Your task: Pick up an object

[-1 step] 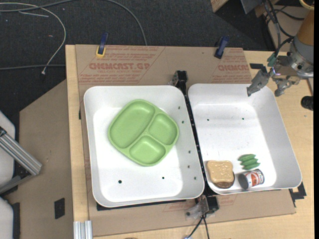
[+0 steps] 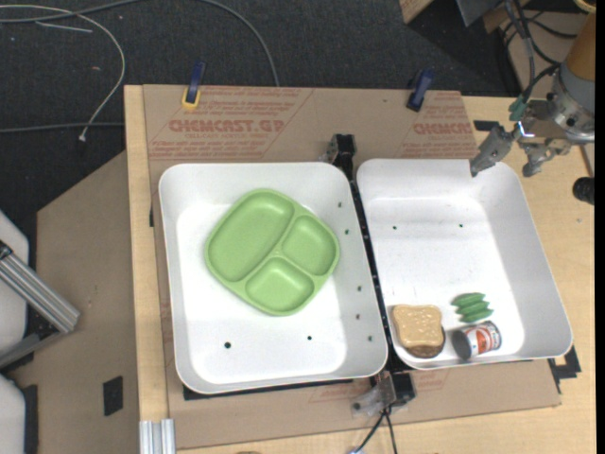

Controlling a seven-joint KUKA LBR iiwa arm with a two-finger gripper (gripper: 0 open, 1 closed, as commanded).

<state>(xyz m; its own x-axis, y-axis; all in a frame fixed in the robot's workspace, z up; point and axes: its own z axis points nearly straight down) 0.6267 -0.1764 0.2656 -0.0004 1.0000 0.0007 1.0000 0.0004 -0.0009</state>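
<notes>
My gripper (image 2: 510,155) hangs over the far right corner of the right bin (image 2: 444,244), its two fingers spread apart with nothing between them. At that bin's near edge lie a slice of toast (image 2: 418,329), a small can with a red label (image 2: 477,340) and a green pea pod (image 2: 472,304). All three are well away from the gripper, toward the front. A green divided plate (image 2: 272,251) rests in the middle of the left bin (image 2: 189,348).
Both bins sit on a cardboard sheet (image 2: 236,121) held by blue clamps (image 2: 195,82) at the back. Black clips (image 2: 340,147) join the bins at the centre seam. Cables lie on the dark floor behind.
</notes>
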